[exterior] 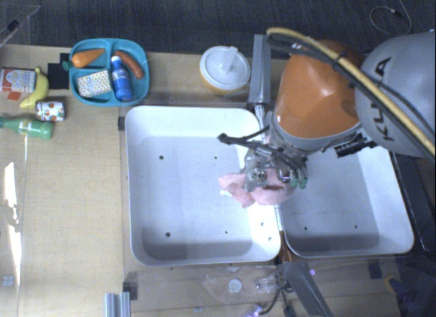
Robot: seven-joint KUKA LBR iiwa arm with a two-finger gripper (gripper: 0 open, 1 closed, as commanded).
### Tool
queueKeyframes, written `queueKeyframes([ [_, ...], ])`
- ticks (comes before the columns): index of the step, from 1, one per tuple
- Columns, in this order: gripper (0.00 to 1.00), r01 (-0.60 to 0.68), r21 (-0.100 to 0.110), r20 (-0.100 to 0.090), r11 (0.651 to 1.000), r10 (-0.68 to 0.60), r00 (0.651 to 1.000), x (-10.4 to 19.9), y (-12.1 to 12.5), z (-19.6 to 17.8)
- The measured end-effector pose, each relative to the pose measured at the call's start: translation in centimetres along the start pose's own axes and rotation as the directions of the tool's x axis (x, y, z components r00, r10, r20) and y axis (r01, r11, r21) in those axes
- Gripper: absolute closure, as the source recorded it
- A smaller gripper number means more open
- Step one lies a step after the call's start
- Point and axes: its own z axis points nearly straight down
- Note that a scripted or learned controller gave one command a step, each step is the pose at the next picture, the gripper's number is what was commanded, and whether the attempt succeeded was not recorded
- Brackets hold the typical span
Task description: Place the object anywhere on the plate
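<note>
I had the arm (pixel 327 97) reaching in from the right, its orange band sitting above the wrist over the seam between the two white bins. The gripper (pixel 272 172) was low at the right edge of the left bin (pixel 170 172), right against a pale pink object (pixel 248 189). The object looked soft and crumpled, lying on the left bin's floor near its right wall, its right part tucked under the gripper hardware. I couldn't tell from this angle how the pincer stood, or whether it had the pink thing clamped at all; the wrist and its cabling covered that spot. The right bin (pixel 354 227) sat just beside the left one, mostly under the arm.

Off the bins, on the bench (pixel 61 206) at upper left, I saw a blue divided plate (pixel 139 60) with toy food in its compartments: an orange carrot-like piece (pixel 88 57), a blue bottle (pixel 121 78), a hot-dog-like piece (pixel 135 66) and a pale patterned square (pixel 93 84). The pink object was well apart from that plate. A white lidded cup (pixel 225 69) stood behind the left bin. At far left were a banana (pixel 37 88), a small can (pixel 50 110), a green bottle (pixel 27 127) and a small carton (pixel 17 80).
</note>
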Motion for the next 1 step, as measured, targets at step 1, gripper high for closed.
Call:
queueKeyframes([
  [1, 0.00, 0.000, 0.000, 0.001, 1.000, 0.000, 1.000, -0.01, 0.00, -0.04],
])
